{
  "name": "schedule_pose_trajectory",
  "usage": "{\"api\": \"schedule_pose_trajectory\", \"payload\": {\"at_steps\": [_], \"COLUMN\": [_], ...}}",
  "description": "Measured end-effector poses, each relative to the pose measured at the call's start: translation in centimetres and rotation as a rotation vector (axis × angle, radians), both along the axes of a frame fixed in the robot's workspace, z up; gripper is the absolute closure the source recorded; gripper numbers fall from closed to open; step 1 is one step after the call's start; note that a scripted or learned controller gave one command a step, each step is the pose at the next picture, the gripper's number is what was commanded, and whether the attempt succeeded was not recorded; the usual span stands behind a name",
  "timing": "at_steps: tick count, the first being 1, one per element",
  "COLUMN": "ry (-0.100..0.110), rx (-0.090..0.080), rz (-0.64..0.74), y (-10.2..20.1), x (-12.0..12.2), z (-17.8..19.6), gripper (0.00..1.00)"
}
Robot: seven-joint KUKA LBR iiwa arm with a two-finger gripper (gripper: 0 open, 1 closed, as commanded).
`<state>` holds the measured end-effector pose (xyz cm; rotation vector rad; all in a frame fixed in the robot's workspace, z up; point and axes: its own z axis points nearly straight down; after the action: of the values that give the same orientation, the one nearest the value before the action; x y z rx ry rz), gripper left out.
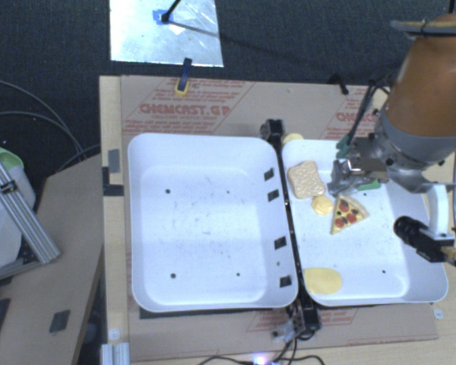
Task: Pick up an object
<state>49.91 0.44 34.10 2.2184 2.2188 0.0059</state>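
Gripper (343, 179) hovers mid-right of frame over right bin (418, 280), just above pizza slice (348, 214) & cracker (305, 179); finger spread hidden, can't tell, prob. nothing held.

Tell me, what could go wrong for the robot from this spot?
The gripper hangs over a tight cluster: a square cracker, a small yellow piece and a pizza slice lie almost touching, so it might nudge or catch the wrong one. They also lie near the divider between the bins, which could block a finger.
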Motion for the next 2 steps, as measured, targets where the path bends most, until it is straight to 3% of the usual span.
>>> {"api": "schedule_pose_trajectory", "payload": {"at_steps": [1, 2], "ry": [0.005, 0.005], "rx": [-0.001, -0.001], "rz": [-0.005, 0.001], "y": [-6.7, -7.4], "x": [-1.3, 3.8], "z": [-4.2, -10.3], "gripper": [1.00, 1.00]}}
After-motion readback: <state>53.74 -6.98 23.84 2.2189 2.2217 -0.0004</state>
